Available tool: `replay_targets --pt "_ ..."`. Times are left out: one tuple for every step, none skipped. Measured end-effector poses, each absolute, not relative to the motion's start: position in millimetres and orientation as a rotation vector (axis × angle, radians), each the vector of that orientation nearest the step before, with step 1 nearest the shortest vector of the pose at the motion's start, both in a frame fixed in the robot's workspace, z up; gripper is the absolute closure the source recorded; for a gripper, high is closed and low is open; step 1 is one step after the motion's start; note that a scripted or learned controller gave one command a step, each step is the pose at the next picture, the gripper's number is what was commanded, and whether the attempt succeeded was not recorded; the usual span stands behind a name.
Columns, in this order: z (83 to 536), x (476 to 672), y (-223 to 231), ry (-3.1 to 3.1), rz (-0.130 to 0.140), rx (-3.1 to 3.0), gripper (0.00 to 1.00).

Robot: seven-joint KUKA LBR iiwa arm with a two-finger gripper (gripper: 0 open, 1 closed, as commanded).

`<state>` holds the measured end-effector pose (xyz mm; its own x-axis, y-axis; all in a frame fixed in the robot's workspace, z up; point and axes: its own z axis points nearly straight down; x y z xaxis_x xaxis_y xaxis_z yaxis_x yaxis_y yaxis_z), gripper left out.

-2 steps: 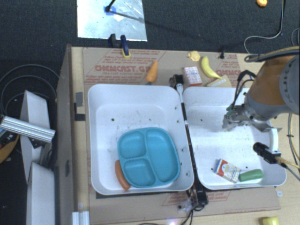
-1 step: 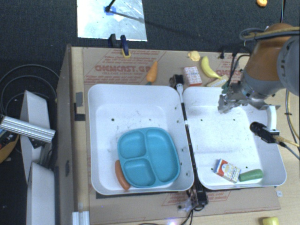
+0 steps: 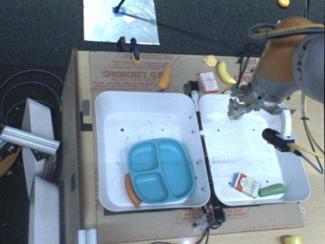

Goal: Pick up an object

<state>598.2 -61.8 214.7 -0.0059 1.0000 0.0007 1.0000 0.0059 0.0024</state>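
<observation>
The claw (image 3: 236, 107) hangs over the right bin (image 3: 223, 136), near its top edge. I cannot tell its grip. A small box (image 3: 246, 184) and green thing (image 3: 271, 189) lie near the bin's bottom.

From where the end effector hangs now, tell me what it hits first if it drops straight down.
Probably bare floor of the right bin. The end effector hangs near that bin's upper left corner, and the small box and green object lie well off. Depth is unclear.
</observation>
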Motion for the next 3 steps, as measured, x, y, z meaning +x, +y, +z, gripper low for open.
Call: replay_targets --pt "242 647.0 -116 2.215 0.007 2.216 1.00" --pt "228 532.6 -128 2.222 -0.005 2.229 1.00" --pt "281 593.3 -174 2.216 0.006 2.214 1.00"
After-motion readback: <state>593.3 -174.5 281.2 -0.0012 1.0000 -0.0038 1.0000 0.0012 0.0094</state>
